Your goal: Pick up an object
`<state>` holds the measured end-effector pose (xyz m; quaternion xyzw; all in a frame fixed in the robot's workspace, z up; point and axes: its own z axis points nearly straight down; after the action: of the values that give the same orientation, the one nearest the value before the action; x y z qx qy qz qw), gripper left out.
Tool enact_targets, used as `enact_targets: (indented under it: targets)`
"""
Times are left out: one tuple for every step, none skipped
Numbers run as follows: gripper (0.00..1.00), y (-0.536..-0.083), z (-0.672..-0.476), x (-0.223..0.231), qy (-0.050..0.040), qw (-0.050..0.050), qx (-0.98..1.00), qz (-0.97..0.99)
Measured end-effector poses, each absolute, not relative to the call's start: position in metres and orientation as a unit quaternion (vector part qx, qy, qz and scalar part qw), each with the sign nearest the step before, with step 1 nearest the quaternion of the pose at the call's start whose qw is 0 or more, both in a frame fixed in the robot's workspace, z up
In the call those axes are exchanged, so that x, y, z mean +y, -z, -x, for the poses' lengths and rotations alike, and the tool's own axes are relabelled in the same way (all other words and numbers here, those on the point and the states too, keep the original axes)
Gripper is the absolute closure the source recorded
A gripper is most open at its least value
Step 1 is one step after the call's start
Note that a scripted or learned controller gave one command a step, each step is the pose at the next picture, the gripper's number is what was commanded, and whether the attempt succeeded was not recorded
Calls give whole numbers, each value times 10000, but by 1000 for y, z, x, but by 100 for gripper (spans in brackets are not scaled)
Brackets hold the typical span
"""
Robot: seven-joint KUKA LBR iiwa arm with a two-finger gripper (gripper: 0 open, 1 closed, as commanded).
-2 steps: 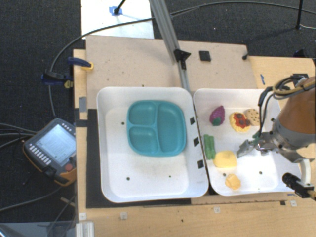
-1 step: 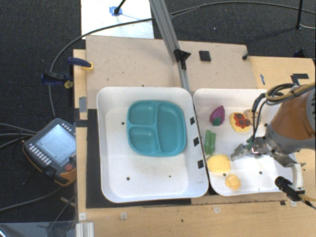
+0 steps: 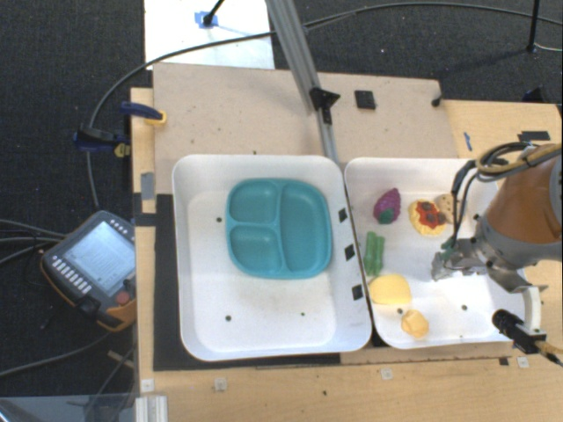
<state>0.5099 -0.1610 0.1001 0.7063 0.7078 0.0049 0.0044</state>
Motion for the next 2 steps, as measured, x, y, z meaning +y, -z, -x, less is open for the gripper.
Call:
enact_targets:
  targets:
    - [100, -147, -504, -165, -10, 22, 7082, -7060]
    - [100, -199, -515, -169, -15, 31, 7088, -7054]
